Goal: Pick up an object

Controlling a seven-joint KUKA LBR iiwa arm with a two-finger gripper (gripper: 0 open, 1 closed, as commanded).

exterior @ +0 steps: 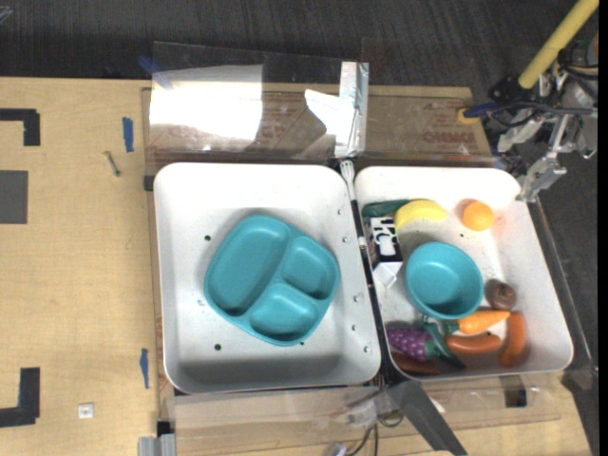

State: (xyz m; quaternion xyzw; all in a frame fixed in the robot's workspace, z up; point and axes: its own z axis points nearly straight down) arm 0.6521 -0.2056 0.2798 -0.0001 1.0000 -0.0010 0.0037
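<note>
The right bin [546, 255] holds a teal bowl [442, 278], a yellow fruit [420, 214], an orange ball [477, 215], a carrot [482, 322], a reddish sausage [514, 337], purple grapes [410, 340], a small brown piece [501, 295] and a black-and-white item [382, 237]. A teal divided plate [273, 276] lies in the left bin [180, 207]. My gripper [541, 171] hangs at the right bin's far right corner, above its rim and up and to the right of the orange ball, with nothing seen in it.
A clear plastic sheet [256, 112] and a metal post [351, 107] stand behind the bins. Cables and a yellow tube [565, 27] crowd the top right. The wooden bench [71, 274] stretches to the left.
</note>
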